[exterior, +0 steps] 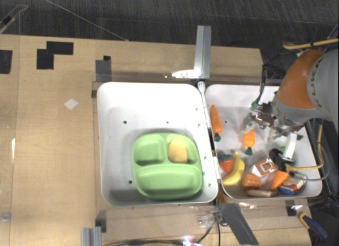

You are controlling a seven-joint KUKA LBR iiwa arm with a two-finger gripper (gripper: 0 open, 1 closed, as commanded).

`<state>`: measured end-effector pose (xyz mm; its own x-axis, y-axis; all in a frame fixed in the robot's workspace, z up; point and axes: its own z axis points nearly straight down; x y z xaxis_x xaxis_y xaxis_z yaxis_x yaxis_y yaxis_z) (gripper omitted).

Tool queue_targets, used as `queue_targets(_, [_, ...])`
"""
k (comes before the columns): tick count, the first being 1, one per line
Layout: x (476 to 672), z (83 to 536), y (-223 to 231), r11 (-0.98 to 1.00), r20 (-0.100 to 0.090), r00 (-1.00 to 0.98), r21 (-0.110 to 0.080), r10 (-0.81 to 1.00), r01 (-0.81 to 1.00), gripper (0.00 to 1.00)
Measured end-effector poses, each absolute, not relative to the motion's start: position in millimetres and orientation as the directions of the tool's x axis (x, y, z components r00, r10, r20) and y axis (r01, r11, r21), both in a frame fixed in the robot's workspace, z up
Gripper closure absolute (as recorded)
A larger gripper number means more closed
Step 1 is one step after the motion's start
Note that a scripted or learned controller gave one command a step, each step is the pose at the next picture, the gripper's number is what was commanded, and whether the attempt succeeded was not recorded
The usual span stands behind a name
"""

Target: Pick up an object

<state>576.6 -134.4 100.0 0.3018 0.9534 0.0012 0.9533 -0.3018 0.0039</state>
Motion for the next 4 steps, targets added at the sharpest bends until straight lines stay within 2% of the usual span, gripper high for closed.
queue_targets(1, [576.5,91.2,-188.6,-0.030,-0.003,0.030,0.015,1.000,0.999,0.00])
queue_targets(2, [579.6,104.0,-186.5,-0.028,0.000,0.028,0.023,1.000,0.999,1.00])
queue_targets(3, [581.6,115.7,-185.7,-0.027,0.000,0.027,0.028,1.000,0.999,1.00])
queue_targets(4, [596.6,197.5,-108.3,-0.037,0.000,0.037,0.006,0.999,0.999,1.00])
